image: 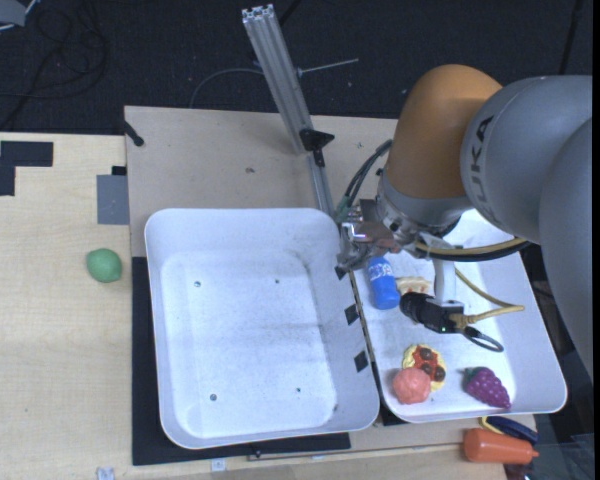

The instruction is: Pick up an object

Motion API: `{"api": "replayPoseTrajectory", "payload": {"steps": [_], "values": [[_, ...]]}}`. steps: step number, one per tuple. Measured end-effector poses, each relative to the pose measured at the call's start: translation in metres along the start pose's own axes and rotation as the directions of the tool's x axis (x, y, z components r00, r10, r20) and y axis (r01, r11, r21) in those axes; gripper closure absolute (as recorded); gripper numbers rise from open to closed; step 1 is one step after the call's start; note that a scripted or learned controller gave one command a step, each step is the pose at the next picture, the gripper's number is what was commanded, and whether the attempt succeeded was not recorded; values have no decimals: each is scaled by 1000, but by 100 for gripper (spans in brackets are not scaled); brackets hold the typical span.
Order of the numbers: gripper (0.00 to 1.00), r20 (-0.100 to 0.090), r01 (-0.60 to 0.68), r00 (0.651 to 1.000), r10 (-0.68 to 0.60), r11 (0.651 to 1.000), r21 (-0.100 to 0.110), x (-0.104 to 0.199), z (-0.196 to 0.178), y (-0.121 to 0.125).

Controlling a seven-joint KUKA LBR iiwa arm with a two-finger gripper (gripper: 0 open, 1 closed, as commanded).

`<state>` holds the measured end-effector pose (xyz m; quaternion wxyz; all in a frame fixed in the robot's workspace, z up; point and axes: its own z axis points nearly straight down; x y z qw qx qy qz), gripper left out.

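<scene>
In the right bin [540, 393] a blue bottle-shaped object [382, 285] stands near the left wall, directly under my gripper [372, 251]. The arm's wrist covers the gripper from above. Farther toward the front lie a pink-red round fruit [412, 386], a small pizza-like toy [426, 361] and a purple grape bunch [487, 386]. A pale yellowish piece [413, 286] peeks out beside the blue object.
The left bin [170, 238] sits beside the right one. A green ball [105, 265] rests on the bench at far left. An orange carrot-like toy [497, 447] lies outside the right bin's front edge. A metal rail [285, 78] slants up behind the bins.
</scene>
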<state>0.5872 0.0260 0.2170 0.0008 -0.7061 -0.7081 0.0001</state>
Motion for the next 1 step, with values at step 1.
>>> {"api": "replayPoseTrajectory", "payload": {"steps": [1], "values": [[100, 0, 1, 1000, -1, 1000, -1, 60, -1, -9]]}}
